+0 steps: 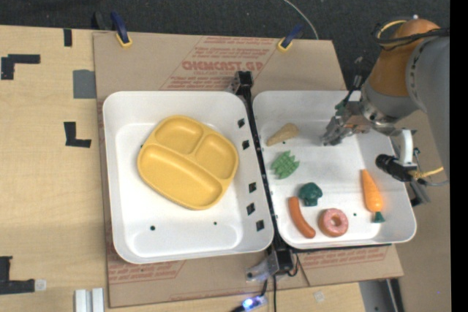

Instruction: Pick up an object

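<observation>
The right bin holds several toy foods: a tan wedge, a green leafy piece, a dark green broccoli, a red sausage, a pink donut and an orange carrot. My gripper is low over the bin's right rear part, right of the tan wedge, its tips near the bin floor. Nothing shows between its fingers. The arm with its orange band comes in from the right.
The left bin holds a yellow divided plate. A black divider runs between the bins. Both bins rest on a cardboard sheet clamped at the back. A black part of the arm hangs by the right bin's rim.
</observation>
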